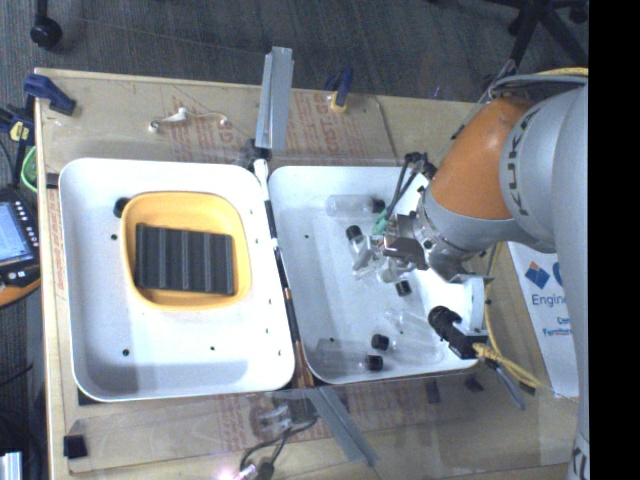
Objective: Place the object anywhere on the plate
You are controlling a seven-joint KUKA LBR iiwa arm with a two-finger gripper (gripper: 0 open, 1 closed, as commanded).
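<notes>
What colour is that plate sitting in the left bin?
The plate is yellow-orange, with a dark grey ribbed slab lying on it, as seen from the overhead camera view.

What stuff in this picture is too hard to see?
- Gripper, camera view: the arm's wrist covers its fingers, so open or shut is unclear.
- Clear objects in the right bin: see-through against white, shapes blur.
- Plate in the left bin: dark ridged middle, too small to identify.
</notes>
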